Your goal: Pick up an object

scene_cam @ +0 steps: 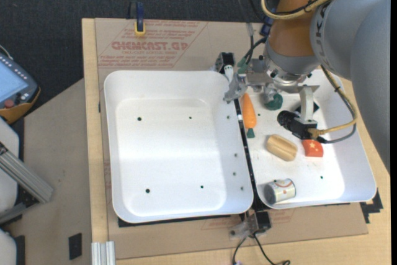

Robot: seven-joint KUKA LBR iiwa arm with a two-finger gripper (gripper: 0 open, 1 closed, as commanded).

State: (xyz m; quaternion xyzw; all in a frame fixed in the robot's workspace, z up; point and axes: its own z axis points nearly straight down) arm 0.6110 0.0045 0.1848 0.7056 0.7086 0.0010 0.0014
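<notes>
from my end the gripper (236,85) sits low at the far end of the wall between the left bin (167,152) and the right bin (338,177). i can't tell from this angle whether it is open or closed, and nothing visibly sits in its grasp. just beside it, on the near side, an orange carrot (248,111) lies along the right bin's left wall, green end toward me. a small teal object (275,100), possibly a cap, lies partly under the wrist. nearer the bin's middle, a tan roll-shaped piece (281,148) lies close to a small red-orange block (313,149). a silver can (282,190) lies on its side at the near rim.
</notes>
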